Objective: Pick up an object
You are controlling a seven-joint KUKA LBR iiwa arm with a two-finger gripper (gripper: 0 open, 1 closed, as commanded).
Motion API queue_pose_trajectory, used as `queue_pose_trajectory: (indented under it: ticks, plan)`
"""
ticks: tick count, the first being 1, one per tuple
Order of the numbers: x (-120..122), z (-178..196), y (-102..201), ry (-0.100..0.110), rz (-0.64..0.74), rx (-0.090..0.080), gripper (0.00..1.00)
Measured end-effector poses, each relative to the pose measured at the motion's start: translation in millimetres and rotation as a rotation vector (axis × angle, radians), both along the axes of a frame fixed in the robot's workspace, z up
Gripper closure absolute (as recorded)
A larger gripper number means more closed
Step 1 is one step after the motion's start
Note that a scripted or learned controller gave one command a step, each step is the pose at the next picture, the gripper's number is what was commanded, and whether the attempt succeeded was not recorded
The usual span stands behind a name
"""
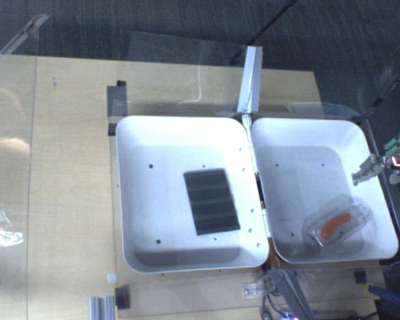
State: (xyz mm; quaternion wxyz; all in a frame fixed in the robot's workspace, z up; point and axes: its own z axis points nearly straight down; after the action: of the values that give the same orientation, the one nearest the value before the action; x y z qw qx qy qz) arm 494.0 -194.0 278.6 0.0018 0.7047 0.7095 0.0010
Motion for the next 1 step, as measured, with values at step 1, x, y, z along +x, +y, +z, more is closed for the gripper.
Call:
queue_pose_trajectory:
  ticks: [1]
  plan:
    - [-6.1, -95.1, 50.6, 0.002, 0.118, 0.001, 0.00]
